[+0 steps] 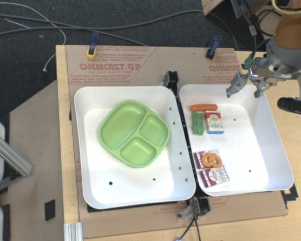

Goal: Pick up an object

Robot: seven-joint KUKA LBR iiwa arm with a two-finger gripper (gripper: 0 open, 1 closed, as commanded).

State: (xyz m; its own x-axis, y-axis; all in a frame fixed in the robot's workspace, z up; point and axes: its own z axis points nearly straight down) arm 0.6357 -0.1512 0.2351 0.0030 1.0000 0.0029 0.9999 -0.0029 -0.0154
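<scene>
Camera view shows you the right bin (271,149), then the pincer (246,87) spread and holding nothing over its far rim; the sausage (203,107) lies just down-left of it, long axis across the bin

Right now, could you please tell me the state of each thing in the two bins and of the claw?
Claw: open, holding nothing, above the right bin's far edge.
Green divided plate: flat in the left bin, compartments bare.
Sausage: lying flat.
Green packet: lying flat.
Small carton: lying flat.
Pretzel packet: lying flat.
</scene>
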